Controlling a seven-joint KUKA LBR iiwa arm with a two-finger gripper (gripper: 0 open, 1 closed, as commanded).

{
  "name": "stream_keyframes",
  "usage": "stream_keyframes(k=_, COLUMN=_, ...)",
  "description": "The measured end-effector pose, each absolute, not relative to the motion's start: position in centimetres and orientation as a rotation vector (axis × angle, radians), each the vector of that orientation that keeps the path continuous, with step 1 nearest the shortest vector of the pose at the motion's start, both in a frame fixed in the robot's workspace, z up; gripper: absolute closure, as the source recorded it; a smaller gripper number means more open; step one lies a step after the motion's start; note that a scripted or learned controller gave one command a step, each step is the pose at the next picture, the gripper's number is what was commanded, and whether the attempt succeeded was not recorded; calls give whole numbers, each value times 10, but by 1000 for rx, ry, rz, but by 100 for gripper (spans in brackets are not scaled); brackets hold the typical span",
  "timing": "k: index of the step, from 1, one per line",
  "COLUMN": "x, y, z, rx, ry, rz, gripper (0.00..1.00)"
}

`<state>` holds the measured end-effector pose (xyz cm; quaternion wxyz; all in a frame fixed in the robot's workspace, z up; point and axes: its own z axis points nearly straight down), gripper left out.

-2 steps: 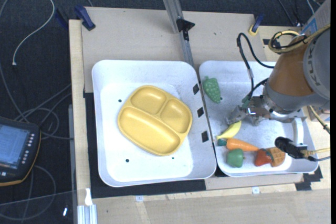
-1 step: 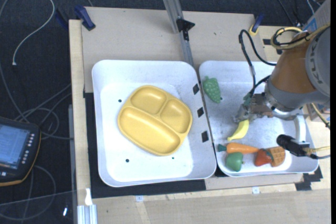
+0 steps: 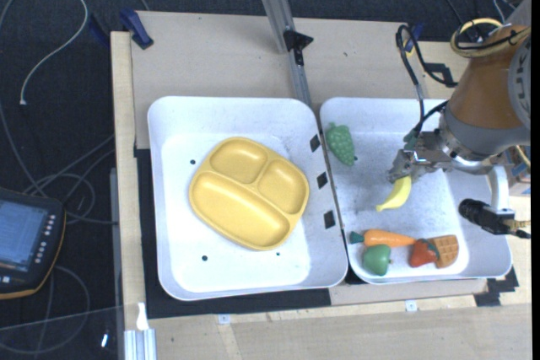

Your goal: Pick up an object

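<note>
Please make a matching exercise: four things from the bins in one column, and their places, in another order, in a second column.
1. plate
2. banana
3. carrot
4. green bunch

a. right bin, far left corner
b. left bin
c. right bin, near edge
d. under the gripper

Pairs: 1-b, 2-d, 3-c, 4-a

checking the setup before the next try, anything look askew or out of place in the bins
Nothing is spilled or damaged. The yellow divided plate sits turned at an angle in the left bin. The toy food all lies inside the right bin, the banana right under the gripper.
</note>
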<state>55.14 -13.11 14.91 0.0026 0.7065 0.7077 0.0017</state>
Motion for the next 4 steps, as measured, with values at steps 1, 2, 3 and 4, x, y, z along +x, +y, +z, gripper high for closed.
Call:
stream_keyframes(k=1, x=550, y=-125, z=211, rx=2214, ry=2219, rz=8, gripper=100)
stream_keyframes(k=2, x=552, y=-125, z=266, rx=2214, ry=2219, rz=7, gripper=100)
stream_keyframes(k=3, x=548, y=-71, z=250, rx=2218, ry=2232, rz=0, gripper=100)
stream_keyframes(k=4, x=536, y=-16, z=252, rx=2217, ry=2232, rz=1, gripper=100)
